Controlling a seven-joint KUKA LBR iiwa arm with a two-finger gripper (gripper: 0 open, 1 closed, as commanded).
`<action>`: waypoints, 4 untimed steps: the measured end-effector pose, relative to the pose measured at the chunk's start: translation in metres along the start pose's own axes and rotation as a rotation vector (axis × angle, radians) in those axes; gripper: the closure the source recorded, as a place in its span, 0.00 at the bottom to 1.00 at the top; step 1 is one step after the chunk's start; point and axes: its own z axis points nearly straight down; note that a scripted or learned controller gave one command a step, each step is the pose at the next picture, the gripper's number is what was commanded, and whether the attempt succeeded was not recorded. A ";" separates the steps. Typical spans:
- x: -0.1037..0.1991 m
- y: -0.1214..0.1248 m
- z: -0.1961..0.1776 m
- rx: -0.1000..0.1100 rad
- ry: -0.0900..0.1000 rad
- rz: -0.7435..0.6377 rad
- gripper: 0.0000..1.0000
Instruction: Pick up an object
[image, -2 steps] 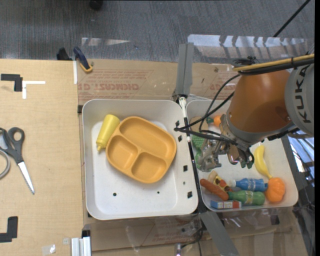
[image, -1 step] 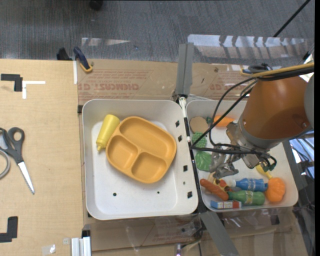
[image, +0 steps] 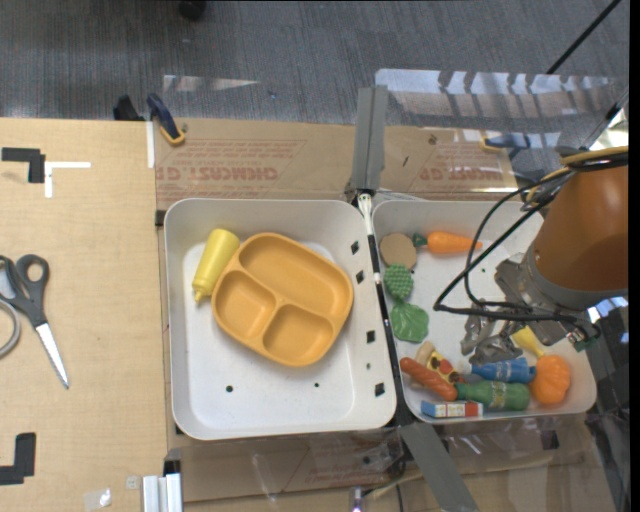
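Note:
My gripper (image: 488, 341) hangs low over the right bin (image: 400, 222), near its front right part, under the orange band (image: 590, 230) of the arm. Just below it lie a blue bottle (image: 505, 371) and a green bottle (image: 500, 395), and a yellow piece (image: 527, 343) sits beside it. An orange pumpkin toy (image: 551, 380) rests in the front right corner. A red hot dog toy (image: 430, 375) and a small white box (image: 450, 409) lie to the gripper's left and front. Nothing is visibly held.
Further back in the right bin are a carrot (image: 450, 242), a brown disc (image: 397, 249) and two green toys (image: 409, 322). The left bin (image: 190, 390) holds a yellow divided plate (image: 283, 297) and a yellow bottle (image: 214, 262). Scissors (image: 35, 310) lie on the bench at the left.

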 end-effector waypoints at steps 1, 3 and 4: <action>-0.038 0.051 -0.070 0.001 -0.003 -0.039 1.00; -0.061 -0.009 0.064 0.001 -0.004 -0.151 1.00; 0.014 -0.033 0.020 0.000 -0.001 -0.270 1.00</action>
